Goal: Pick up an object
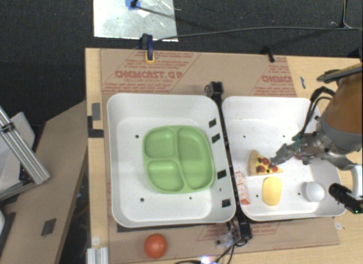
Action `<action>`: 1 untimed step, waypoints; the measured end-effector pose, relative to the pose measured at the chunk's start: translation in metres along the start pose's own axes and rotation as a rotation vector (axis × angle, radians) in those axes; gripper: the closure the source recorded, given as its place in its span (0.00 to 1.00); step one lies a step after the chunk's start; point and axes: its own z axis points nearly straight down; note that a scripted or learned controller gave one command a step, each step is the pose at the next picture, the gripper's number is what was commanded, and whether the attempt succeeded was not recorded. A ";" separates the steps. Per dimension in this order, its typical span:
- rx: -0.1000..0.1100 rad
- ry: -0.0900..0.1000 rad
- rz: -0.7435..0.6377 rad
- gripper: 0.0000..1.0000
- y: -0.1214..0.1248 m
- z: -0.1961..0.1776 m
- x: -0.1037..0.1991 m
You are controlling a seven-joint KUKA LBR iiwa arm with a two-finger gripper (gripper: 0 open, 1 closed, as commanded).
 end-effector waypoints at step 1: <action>-0.012 -0.002 -0.003 0.00 0.003 -0.005 0.000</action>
